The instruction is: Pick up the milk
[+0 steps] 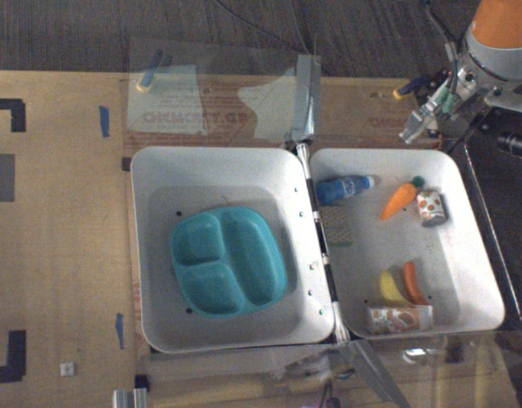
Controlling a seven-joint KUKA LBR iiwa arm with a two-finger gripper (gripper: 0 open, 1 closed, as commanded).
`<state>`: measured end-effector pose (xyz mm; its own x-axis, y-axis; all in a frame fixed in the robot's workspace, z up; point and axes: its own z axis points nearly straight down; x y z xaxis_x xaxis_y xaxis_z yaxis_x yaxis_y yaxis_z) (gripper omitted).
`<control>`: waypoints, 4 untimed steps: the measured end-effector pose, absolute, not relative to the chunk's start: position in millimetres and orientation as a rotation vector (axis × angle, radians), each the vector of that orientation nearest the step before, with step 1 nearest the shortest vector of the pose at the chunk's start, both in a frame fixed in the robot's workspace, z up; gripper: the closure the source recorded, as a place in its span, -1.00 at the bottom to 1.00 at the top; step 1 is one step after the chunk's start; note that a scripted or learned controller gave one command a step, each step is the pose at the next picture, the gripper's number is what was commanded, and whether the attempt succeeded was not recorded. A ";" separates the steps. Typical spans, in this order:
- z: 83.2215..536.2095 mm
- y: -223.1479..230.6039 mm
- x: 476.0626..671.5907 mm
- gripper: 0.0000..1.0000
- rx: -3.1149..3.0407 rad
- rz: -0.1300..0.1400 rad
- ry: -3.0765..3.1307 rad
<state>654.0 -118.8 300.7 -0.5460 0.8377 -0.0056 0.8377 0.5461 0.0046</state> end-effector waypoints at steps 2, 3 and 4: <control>437.2 -41.3 667.4 1.00 1.539 0.004 2.729; 436.6 -27.2 667.3 1.00 1.821 0.005 2.550; 448.5 -25.7 668.3 1.00 1.812 0.009 2.547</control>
